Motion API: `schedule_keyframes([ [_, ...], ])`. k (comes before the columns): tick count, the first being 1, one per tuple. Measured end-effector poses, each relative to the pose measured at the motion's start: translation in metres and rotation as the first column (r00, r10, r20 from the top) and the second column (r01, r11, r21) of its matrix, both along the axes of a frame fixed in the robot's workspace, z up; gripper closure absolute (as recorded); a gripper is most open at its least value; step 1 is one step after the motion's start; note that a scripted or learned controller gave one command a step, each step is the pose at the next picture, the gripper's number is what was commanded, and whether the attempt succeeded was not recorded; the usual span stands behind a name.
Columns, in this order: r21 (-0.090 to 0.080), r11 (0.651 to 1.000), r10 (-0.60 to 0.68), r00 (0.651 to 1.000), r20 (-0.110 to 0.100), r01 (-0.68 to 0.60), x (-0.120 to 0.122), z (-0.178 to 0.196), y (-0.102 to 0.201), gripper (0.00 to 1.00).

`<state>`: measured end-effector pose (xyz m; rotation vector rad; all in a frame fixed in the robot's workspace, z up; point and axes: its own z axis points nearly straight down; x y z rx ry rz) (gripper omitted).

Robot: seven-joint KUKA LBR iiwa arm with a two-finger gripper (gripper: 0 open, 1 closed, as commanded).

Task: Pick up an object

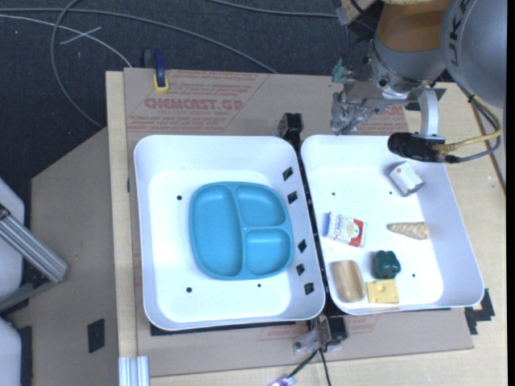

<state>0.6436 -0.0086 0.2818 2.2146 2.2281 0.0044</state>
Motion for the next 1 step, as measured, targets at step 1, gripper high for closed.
schedule_keyframes([
  [1, 0.001, 1.0, 0.0, 1.0, -0.004, 0.0, -0.0059, -0.0036, 0.055, 1.0],
])
